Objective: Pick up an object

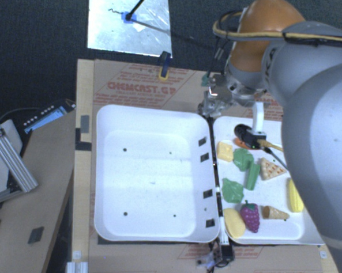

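Two shallow white bins sit side by side on the bench (pixel 180 81). The left bin (pixel 151 172) shows a bare white floor. The right bin (pixel 266 237) holds some ten small toy foods, most lying toward the wall it shares with the left bin:

- a yellow block (pixel 225 151) at the far left, just beside a green piece (pixel 243 159)
- a pizza wedge (pixel 271 168)
- a green leaf shape (pixel 232 190)
- a yellow cob (pixel 295 195) toward the right
- a purple grape bunch (pixel 250 216) touching a pale yellow lump (pixel 234 222)
- a cone (pixel 275 213) near the front

The pincer (pixel 210 105) hangs over the far end of the wall between the bins, near the yellow block but apart from it. Whether it is wide or narrow cannot be told, and nothing is seen held in it.

Handling, as a judgement, with the yellow block as the likeliest pick:

- It is probably a light, stiff, smooth plastic toy, not fragile but liable to skid or pop out of a poor grip.
- It is best taken across its two flatter sides, squarely at the middle.
- The bin wall and the green piece leave little room on either side.
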